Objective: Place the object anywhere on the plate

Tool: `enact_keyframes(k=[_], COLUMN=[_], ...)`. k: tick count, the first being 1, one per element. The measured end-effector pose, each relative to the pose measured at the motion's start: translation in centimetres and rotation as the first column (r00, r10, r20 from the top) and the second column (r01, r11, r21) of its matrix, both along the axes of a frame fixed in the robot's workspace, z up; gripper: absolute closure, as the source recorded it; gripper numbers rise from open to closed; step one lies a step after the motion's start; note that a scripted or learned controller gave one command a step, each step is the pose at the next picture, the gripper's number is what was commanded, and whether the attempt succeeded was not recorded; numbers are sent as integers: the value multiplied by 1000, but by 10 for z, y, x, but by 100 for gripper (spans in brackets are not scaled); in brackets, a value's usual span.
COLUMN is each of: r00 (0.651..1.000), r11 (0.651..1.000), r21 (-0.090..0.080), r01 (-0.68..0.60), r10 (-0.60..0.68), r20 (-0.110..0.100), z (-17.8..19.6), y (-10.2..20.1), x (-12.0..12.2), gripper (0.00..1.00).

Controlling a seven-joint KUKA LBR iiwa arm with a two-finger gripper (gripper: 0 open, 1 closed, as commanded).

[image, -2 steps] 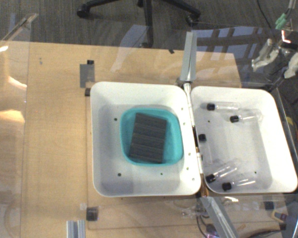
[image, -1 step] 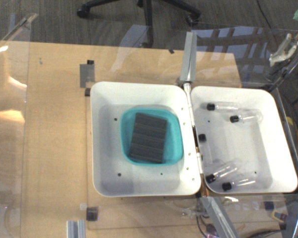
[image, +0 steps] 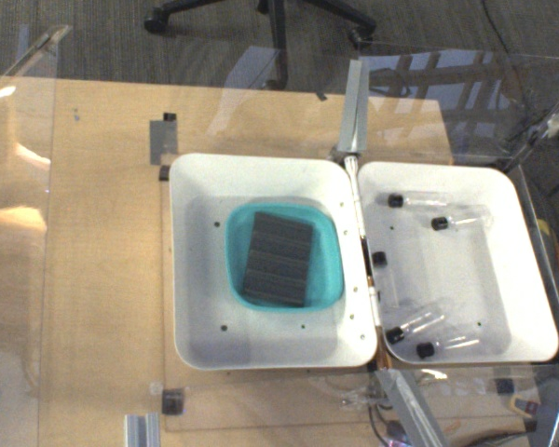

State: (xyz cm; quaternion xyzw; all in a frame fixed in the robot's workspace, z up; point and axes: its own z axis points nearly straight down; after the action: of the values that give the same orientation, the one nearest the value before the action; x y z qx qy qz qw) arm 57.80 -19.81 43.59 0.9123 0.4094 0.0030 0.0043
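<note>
the dark grey ribbed rectangular block (image: 278,259) lies flat on the teal rounded-square plastic plate (image: 330,259), near its middle, with its long sides tilted slightly off the plate's edges. teal rim shows all round the block, so it rests wholly inside the plate. the plate sits on the floor of the shallow white bin farther from the arm's side (image: 196,250), roughly at that bin's centre, apart from all four walls.

whether the gripper is released, clenched or grasping anything cannot be told from this view.

the shallow white bin on the arm's side (image: 503,277) touches the other bin along their shared edge. in it lie several clear plastic tubes with black caps: one (image: 415,199) and another (image: 458,220) toward the far wall, and two more, one (image: 415,324) and one (image: 445,345), toward the near wall. a small black piece (image: 379,259) sits against that bin's wall beside the shared edge; what it is cannot be made out.

both bins rest on a light wooden bench (image: 93,296). a grey metal bar (image: 354,110) runs away from the bins' far junction. a black office chair base (image: 278,7) stands on the grey carpet beyond the bench.
</note>
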Motion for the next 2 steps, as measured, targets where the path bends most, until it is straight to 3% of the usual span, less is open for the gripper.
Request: enact_keyframes(k=[1, 2], r00=[990, 961], r11=[990, 961], r21=[2, 4], r01=[143, 277], r10=[-143, -277], r20=[0, 0], z=[0, 0], y=[-1, -4], x=[-6, -33], gripper=[0, 0])
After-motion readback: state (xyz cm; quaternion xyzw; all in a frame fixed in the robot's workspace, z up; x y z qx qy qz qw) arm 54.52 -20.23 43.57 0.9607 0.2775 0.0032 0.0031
